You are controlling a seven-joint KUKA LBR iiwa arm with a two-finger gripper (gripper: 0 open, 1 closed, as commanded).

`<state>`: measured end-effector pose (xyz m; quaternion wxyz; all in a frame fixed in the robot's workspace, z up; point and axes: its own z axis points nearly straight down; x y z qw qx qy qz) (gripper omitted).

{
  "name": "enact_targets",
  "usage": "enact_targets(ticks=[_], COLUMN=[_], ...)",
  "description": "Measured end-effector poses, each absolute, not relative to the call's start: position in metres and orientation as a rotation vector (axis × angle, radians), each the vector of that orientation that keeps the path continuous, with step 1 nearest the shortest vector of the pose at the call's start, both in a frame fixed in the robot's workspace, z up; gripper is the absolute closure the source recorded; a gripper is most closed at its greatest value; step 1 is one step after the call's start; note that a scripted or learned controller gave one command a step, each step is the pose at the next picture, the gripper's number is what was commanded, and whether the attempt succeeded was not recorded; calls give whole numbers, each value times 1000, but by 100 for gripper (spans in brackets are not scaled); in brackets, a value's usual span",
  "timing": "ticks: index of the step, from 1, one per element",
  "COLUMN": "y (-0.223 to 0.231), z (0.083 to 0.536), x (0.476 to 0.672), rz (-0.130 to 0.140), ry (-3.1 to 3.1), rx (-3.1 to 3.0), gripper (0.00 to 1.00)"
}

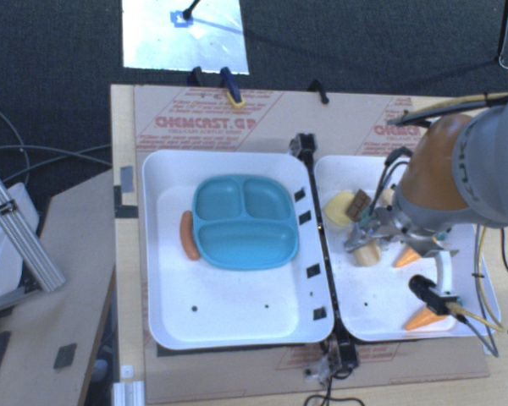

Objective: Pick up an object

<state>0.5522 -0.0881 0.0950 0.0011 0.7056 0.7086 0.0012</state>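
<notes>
My gripper (361, 237) is low over the left part of the right bin (374, 304), with the grey arm and its orange band coming in from the right. A beige cylinder-like piece (368, 255) lies right under the gripper, partly covered by it. Just left of the gripper rest a pale yellow piece (339, 206) and a small brown block (360, 202). An orange carrot-like piece (406, 258) lies to the gripper's right, and another (425, 318) sits near the bin's front edge. I cannot see any object between the jaws.
The left bin (237, 307) holds a blue divided plate (244, 222) with an orange-red sausage (188, 235) beside its left rim. A black-clipped wall (315, 244) divides the two bins. Cardboard lies under both.
</notes>
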Motion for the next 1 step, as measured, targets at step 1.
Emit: enact_targets(ticks=[1], y=[-33], z=[191], x=[616], rz=[19], ry=[2227], rx=[2201], gripper=[100])
